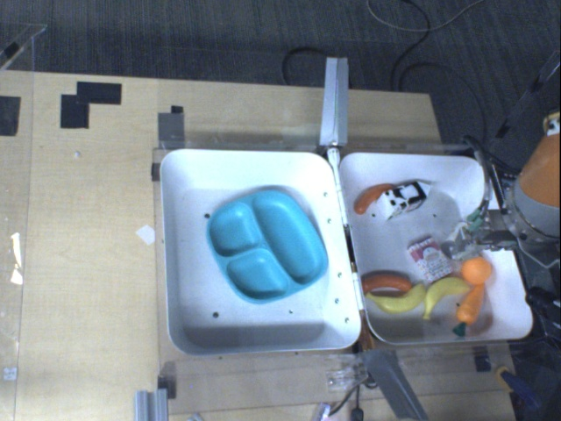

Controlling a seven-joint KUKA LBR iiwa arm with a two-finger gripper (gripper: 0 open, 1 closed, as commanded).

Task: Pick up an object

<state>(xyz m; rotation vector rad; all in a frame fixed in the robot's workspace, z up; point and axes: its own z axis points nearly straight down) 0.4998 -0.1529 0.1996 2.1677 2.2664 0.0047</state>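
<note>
Wooden bench [88, 235] bears two white bins [184, 323] above dark carpet [175, 16].

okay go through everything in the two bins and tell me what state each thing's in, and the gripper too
blue divided plate: right way up, flat in the left bin.
banana: lying flat in the right bin, near its front.
orange: resting beside the banana.
carrot: lying on its side, front right corner.
hot dog: lying against the banana.
small packet: lying flat mid-bin.
gripper: low over the right bin, beside the orange.
</note>
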